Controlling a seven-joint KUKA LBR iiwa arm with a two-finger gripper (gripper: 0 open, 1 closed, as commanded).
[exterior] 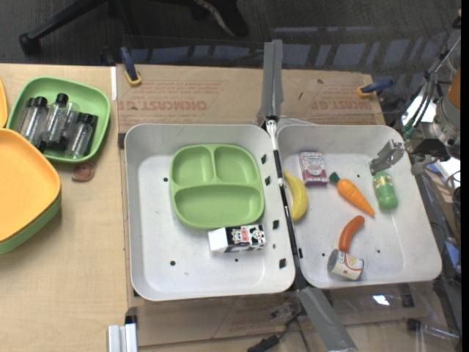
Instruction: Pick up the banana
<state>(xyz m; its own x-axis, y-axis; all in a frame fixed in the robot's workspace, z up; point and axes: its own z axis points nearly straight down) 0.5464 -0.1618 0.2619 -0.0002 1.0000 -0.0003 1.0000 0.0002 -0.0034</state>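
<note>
The yellow banana (297, 195) lies in the right bin (410, 270), tight against its left wall, curving from top to bottom. My gripper (401, 161) hangs over the bin's upper right corner, far to the right of the banana. Its two grey fingers (386, 156) stand apart, open, with nothing between them. A small green bottle (385, 192) lies just below the fingers.
The right bin also holds a pink box (314, 167), a carrot (355, 194), an orange-red pepper (350, 232) and a small can (345, 265). In the left bin (146, 270) sit a green divided plate (217, 185) and a cow-print carton (237, 238). A green tray of bottles (57, 119) and orange plates (22, 189) stand on the far left.
</note>
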